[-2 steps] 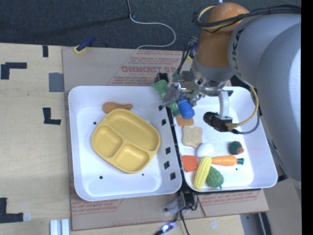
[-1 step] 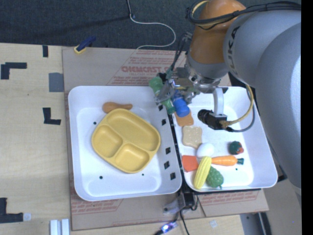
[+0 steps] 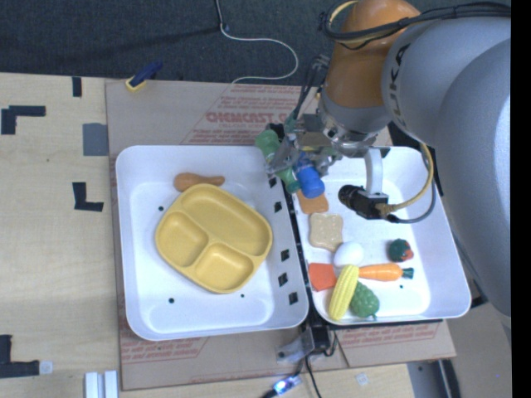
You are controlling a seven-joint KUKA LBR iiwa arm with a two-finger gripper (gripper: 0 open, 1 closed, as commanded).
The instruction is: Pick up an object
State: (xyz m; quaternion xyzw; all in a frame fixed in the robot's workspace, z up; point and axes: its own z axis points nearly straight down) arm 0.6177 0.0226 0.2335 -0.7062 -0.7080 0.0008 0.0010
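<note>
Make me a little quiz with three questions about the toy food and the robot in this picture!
1. True or false: the yellow tray with compartments lies in the left bin.
2. Which food lies right beside the corn in the right bin? A) the carrot B) the drumstick C) a banana
3. Fill in: the gripper hangs over the ____ between the two bins, with a blue piece just below it.

Key
1. True.
2. A. The drumstick lies in the left bin, above the tray.
3. Divide (the shared rims).
</note>
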